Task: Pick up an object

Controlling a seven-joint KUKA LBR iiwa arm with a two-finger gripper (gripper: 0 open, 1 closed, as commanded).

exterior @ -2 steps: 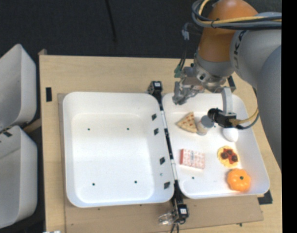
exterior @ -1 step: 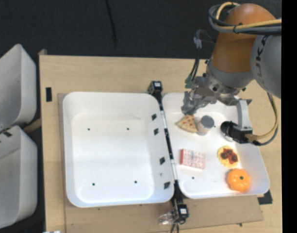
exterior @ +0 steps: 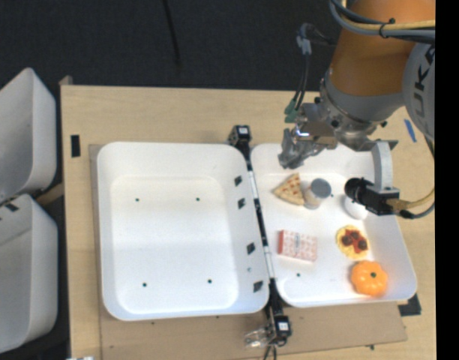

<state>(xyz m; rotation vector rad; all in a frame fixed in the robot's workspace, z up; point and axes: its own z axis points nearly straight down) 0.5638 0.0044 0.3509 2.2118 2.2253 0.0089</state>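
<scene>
My gripper hangs over the back of the right bin, just behind a pizza slice. A small grey cylinder stands right of the slice. Nearer the front lie a pink-and-white packet, a round tart with red topping and an orange pumpkin-like fruit. Nothing shows between the fingers.
The left bin sits beside the right one, separated by a black-clipped divider rim. White chair-like shapes stand off the bench's left side. The wooden bench extends behind the bins.
</scene>
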